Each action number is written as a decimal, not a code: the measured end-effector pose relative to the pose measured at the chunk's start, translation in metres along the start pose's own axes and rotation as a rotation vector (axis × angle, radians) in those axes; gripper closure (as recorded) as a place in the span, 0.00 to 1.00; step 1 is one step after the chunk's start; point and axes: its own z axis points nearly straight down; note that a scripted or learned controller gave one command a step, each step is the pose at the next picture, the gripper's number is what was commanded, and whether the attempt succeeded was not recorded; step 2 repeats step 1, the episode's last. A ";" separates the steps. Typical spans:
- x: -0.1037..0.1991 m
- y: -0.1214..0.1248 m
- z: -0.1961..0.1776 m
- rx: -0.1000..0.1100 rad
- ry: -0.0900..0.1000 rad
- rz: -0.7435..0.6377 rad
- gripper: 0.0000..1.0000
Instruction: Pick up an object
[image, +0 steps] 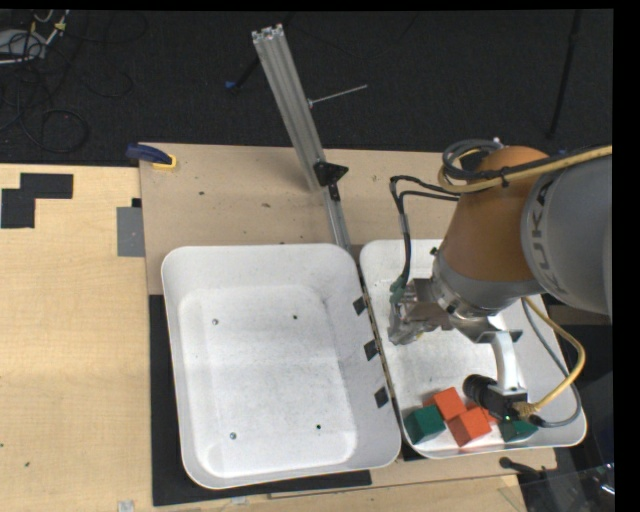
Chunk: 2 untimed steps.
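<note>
I cannot tell my gripper's (405, 322) state as it hangs over the right bin's (378, 262) left side, while the blocks (452, 413) sit clustered in the near corner, so I judge a descent here risks closing on nothing.

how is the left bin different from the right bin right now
The left bin looks bare inside; the right bin holds orange and green blocks in its near corner. The gripper hangs over the right bin, not the left. Both are shallow and white.
</note>
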 end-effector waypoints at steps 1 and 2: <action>0.059 0.006 -0.010 0.001 0.000 0.000 1.00; 0.059 0.006 -0.010 0.001 0.000 0.000 1.00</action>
